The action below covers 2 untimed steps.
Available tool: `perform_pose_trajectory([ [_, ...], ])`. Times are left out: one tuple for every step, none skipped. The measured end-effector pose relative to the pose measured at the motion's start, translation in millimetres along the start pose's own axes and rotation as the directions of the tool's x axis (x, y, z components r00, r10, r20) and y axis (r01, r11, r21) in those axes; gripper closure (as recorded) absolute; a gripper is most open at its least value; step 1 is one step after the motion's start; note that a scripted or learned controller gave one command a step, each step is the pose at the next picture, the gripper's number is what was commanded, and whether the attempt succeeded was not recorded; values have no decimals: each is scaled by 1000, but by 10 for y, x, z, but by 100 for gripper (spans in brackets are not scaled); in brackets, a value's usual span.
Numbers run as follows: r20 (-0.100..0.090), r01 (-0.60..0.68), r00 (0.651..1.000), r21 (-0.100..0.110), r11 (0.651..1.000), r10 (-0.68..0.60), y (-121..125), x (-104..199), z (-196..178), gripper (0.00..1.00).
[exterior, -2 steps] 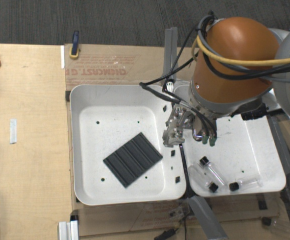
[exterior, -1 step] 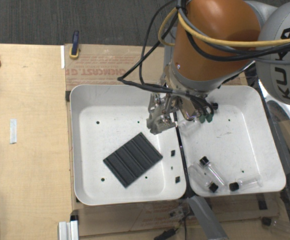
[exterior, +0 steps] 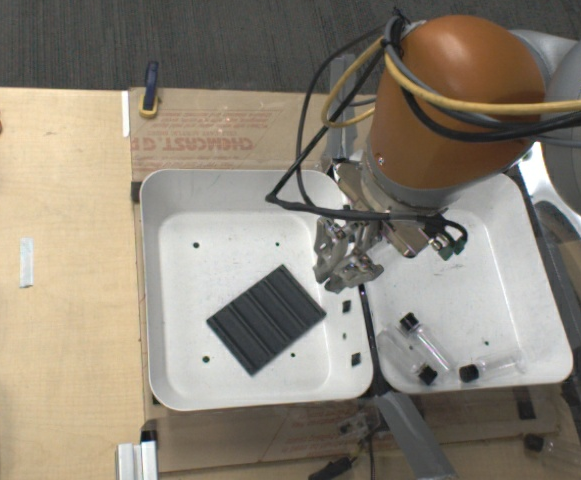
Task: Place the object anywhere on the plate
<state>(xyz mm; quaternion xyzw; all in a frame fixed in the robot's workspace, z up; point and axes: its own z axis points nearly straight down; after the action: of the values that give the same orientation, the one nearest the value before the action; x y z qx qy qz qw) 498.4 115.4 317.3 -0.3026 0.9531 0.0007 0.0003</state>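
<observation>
Currently my tool (exterior: 347, 265) hangs just right of the dark ribbed plate (exterior: 267, 318); its state I cannot tell. Clear object (exterior: 425, 348) lies right of the plate, long axis slanting down-right.

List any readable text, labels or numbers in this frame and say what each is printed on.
"CHEMCRST. GE...": red print, seen upside down, on the cardboard sheet behind the left bin; the letters are blurred, so this reading is uncertain.
A second, smaller red line by it is too blurred to read.
</observation>
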Motion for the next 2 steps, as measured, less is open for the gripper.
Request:
perform_pose_trajectory([
  [1,-147,989,0,989,147,311,-689,476,100],
  [1,-148,989,0,989,148,308,-688,475,0],
])
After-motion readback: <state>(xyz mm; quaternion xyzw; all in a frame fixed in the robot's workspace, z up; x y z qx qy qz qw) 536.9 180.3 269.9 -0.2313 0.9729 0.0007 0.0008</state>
